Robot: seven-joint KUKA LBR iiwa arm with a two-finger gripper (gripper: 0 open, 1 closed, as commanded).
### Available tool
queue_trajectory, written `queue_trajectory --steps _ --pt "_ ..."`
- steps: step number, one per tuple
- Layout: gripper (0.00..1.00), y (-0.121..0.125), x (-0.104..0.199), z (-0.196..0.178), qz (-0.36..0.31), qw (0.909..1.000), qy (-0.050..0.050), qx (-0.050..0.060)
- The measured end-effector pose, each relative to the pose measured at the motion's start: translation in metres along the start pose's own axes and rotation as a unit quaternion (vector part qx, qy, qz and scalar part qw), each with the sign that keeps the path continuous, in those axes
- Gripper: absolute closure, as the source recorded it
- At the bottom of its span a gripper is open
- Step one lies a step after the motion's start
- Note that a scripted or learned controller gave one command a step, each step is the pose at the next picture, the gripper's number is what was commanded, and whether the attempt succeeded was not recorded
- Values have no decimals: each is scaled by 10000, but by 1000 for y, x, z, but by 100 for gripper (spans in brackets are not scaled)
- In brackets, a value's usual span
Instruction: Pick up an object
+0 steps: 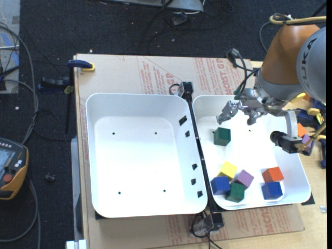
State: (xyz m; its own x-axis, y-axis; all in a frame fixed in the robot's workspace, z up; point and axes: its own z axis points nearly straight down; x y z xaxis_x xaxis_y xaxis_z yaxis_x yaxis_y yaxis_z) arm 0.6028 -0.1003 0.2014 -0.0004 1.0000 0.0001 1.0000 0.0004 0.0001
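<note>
Hanging over the right bin [298,178] — jaws [239,114] apart, gripping nothing, green cube [222,137] below.

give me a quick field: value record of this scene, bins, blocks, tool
left bin: white, shallow
right bin: white, shallow, holds all the blocks
lone block: green cube, upper left of right bin
front cluster: yellow cube, blue cube, purple cube, second green cube
front right pair: orange cube behind a second blue cube
tool: open, above right bin, up and right of the lone green cube, holding nothing
</note>
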Motion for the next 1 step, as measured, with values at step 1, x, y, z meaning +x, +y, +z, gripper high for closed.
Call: queue_trajectory --steps 1 --pt "0 8 -22 101 -3 10000 -3 -18"
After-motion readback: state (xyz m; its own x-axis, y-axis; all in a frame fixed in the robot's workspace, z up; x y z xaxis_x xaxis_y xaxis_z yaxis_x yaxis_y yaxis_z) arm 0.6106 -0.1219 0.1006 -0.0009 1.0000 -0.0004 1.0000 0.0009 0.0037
